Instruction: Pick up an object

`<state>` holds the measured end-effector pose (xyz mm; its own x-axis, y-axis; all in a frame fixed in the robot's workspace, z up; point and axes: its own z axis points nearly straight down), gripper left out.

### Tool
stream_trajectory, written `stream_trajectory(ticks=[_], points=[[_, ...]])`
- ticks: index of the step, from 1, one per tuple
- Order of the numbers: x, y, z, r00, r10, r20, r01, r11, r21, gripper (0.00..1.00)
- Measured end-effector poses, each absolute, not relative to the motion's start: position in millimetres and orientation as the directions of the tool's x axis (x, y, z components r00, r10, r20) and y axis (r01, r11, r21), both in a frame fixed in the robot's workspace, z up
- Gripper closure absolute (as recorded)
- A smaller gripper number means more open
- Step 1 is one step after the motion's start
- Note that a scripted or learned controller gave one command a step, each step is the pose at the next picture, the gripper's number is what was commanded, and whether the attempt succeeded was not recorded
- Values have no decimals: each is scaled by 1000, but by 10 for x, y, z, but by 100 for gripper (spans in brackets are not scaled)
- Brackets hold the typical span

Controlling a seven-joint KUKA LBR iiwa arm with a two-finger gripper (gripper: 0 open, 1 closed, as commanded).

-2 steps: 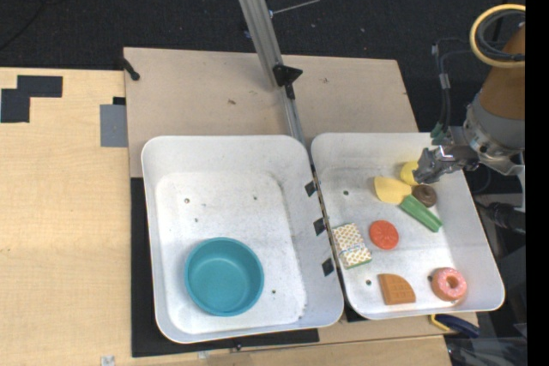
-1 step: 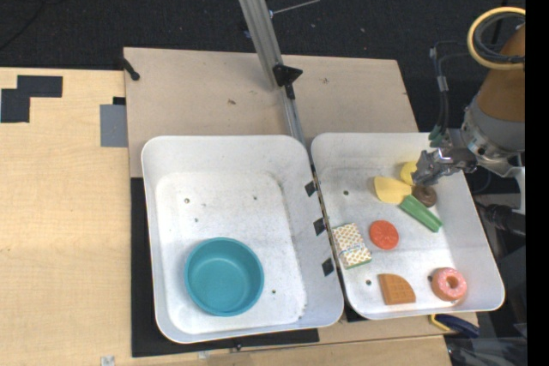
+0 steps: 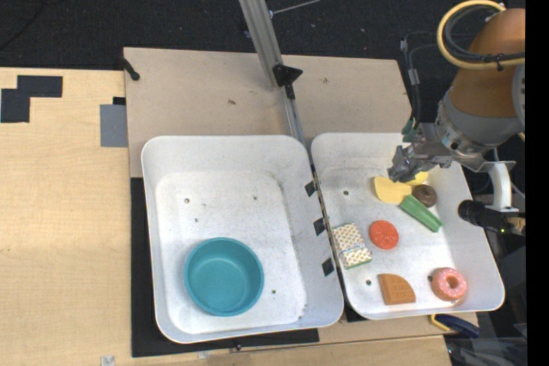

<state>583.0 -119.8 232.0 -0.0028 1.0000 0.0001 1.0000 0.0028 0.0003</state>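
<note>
My gripper (image 3: 405, 173) hangs low over the right bin (image 3: 343, 159), right at the upper edge of a yellow object (image 3: 389, 190). Its fingertips sit against that yellow piece. A green wedge (image 3: 419, 214) and a small brown round piece (image 3: 425, 196) lie just to the right of it. A red disc (image 3: 383, 235) lies below the yellow object. A checkered block (image 3: 351, 244), an orange-brown slice (image 3: 396, 289) and a pink donut (image 3: 448, 284) rest in the lower part of the same bin.
The left bin (image 3: 171, 159) holds a teal bowl (image 3: 224, 275) near its front. A metal rail (image 3: 257, 9) slants down to the gap between the bins. The arm's grey body and orange band (image 3: 485, 73) stand over the right bin's far right corner.
</note>
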Motion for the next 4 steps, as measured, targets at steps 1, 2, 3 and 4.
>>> stream_trajectory(ticks=[1, 2, 3, 4], points=[[5856, -682, 2416, -3, 1000, 0, 1000, 3, 0, 100], [5917, -255, 2346, -3, 1000, 1, 1000, 3, -1, 100], [5891, 261, 2405, -4, 1000, 1, 1000, 4, 0, 100], [5916, 700, 2434, -3, 1000, 0, 1000, 3, 0, 100]])
